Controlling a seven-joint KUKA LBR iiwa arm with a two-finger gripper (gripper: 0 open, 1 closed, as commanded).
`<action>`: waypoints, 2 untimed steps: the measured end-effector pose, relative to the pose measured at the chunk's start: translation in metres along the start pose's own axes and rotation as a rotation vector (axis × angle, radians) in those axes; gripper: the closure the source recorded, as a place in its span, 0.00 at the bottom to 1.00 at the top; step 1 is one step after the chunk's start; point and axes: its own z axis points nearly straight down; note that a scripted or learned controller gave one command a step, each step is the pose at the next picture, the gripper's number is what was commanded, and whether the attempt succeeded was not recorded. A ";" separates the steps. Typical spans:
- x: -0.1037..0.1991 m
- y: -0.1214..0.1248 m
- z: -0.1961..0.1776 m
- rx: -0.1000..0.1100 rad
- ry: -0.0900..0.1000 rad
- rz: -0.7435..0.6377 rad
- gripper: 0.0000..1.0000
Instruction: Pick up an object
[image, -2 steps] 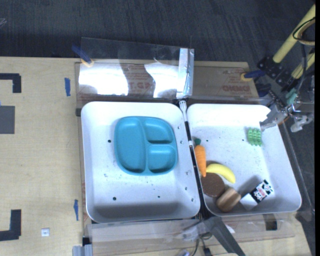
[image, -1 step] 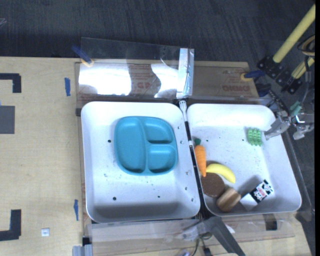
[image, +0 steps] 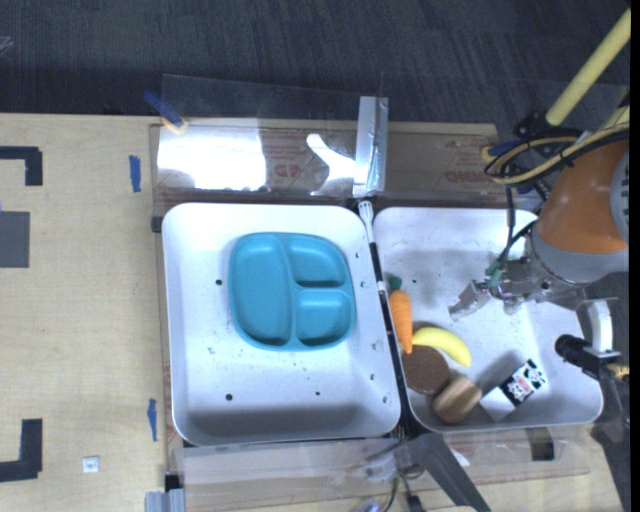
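Observation:
My gripper (image: 470, 297) hangs over the middle of the right bin (image: 450, 235), reaching in from the right, with nothing visibly between its fingers. Below and left of it lie an orange carrot (image: 401, 315) along the bin's left wall and a yellow banana (image: 445, 343). A brown round cookie (image: 426, 371) and a tan bread roll (image: 458, 398) sit near the front edge. A small black-and-white carton (image: 522, 384) lies at the front right.
The left bin (image: 200, 380) holds a blue divided plate (image: 292, 290). A clear plastic panel (image: 260, 150) stands behind the bins. Yellow and black cables (image: 530, 140) run at the upper right beside the arm's orange band (image: 590, 205).

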 end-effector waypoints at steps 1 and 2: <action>0.037 -0.033 0.045 -0.018 -0.007 -0.117 0.00; 0.018 0.025 0.045 -0.018 -0.007 -0.186 0.00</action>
